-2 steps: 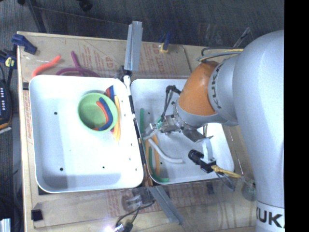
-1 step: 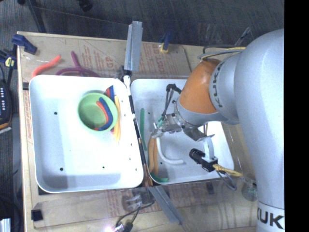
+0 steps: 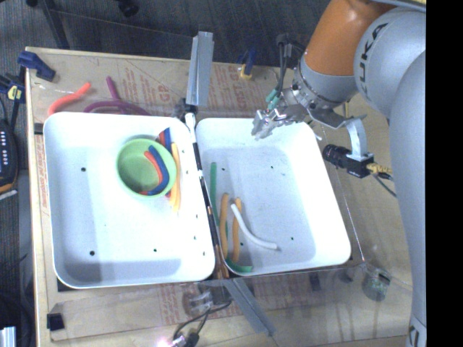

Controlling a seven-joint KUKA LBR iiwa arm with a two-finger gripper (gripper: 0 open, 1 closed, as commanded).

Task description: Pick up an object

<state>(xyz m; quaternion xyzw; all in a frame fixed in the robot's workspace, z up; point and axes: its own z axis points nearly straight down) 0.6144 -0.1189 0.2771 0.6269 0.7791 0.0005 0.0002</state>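
Camera view — the jaws [image 3: 262, 125] are seen over the right bin's [image 3: 329, 215] back edge. Nothing is pinched. Whether they are spread cannot be told.

We see the wooden bench [image 3: 108, 306] bearing two white bins: one [image 3: 79, 244] well left of the jaws, the other [image 3: 304, 215] just below them; coloured strips [image 3: 72, 96] lie far left.

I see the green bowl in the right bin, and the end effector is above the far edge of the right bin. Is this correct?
Not quite. The camera view shows the green bowl in the left bin, not the right bin. The end effector is indeed above the right bin's far edge.
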